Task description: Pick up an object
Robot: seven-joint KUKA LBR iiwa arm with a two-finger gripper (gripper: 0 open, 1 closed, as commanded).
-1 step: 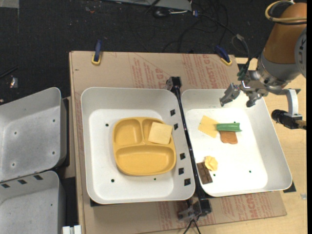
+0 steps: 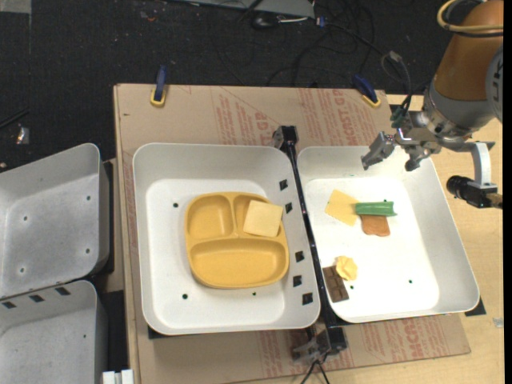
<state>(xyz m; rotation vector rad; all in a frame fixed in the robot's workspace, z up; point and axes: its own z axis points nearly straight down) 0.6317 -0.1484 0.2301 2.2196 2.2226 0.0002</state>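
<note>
Cardboard covers the surface (image 2: 208, 110) under two white bins, and the claw (image 2: 394, 152) hangs open and holding nothing over the right bin (image 2: 448, 214), above a green piece (image 2: 374, 208).

The arm (image 2: 472, 54) ran out of the picture at the top right corner, so its upper part was cut off. The green piece (image 2: 375, 209) lay across the brown piece (image 2: 376, 226) and hid that one's top edge. The pale square (image 2: 262, 218) covered part of the yellow tray's (image 2: 232, 262) upper right compartment. A grey panel (image 2: 44, 214) at the left was cut by the picture's edge. The dark item (image 2: 334, 283) by the right bin's (image 2: 432, 294) left wall was too small to identify.
</note>
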